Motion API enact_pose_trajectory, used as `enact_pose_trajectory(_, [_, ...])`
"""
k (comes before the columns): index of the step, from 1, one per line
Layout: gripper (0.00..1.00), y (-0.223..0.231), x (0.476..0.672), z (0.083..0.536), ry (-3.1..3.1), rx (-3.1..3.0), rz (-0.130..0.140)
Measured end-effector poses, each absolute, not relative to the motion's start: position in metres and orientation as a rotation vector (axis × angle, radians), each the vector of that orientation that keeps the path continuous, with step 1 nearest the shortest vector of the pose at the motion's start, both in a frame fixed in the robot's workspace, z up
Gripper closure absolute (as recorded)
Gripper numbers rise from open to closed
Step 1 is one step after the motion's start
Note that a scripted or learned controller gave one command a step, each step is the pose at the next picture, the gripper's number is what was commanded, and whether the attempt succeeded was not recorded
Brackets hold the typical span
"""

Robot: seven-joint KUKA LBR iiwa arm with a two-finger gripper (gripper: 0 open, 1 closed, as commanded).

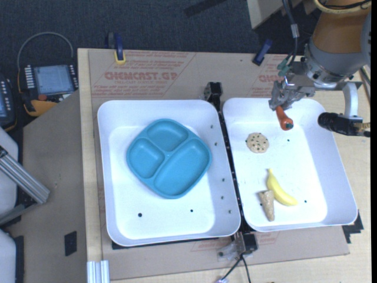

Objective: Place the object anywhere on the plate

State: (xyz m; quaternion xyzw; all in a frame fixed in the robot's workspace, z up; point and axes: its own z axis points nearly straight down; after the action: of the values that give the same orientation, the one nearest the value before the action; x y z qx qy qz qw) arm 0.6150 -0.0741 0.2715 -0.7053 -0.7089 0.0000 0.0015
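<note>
The claw (285,107) pinches a small carrot (285,119), hanging from its fingers over the right bin (330,175), well apart from the blue plate (169,157).

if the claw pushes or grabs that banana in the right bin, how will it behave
The banana is curved and lies flat, so a push would probably spin or slide it, not roll it. Its skin looks smooth and glossy, so it may slip between fingers. It looks like a light toy, probably stiff.

Two bins (112,158), one plate (169,158), one cookie (257,142), one banana (280,190), possibly carrot (285,120).
</note>
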Motion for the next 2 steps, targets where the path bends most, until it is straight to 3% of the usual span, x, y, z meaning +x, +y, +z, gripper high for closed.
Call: enact_pose_trajectory(2, [1.00,0.013,0.574,0.256,-2.222,-2.216,0.004])
